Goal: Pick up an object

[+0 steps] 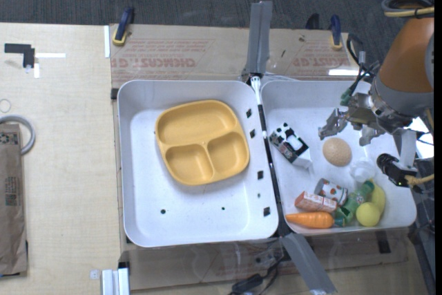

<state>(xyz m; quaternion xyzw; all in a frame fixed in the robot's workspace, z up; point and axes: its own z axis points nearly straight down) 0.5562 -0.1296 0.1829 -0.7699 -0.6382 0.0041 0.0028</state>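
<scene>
Hovering over the right-hand bin (407,214), the gripper (349,126) hangs just above and beside a tan, egg-shaped object (337,151). Judged from that position, the egg is the likely target, though the task names no particular item.

Placement: loose items are gathered in the right bin, presumably as pick stock — the egg near the middle, a black-and-white item (289,143) toward the divider, and along the near wall a carrot (309,220), a red-and-white packet (319,201), green pieces (352,207) and a yellow lemon-like fruit (369,213). The left bin (138,217) carries a yellow divided plate (202,141), lying flat and well apart from the arm. Both bins sit side by side on the worktop (55,114), which suits reaching from the right.

Jaws: two fingers are seen spread, one (333,124) toward the divider, the other (364,132) toward the arm's side, with a clear gap between them. Nothing lies in that gap; the jaws hold nothing and appear to touch nothing. The egg sits just below the gap, resting on the bin floor.

Assessment: the pick is not yet made — a descent and closure remain. A smooth, rounded egg may roll or slip from a pinch.
</scene>
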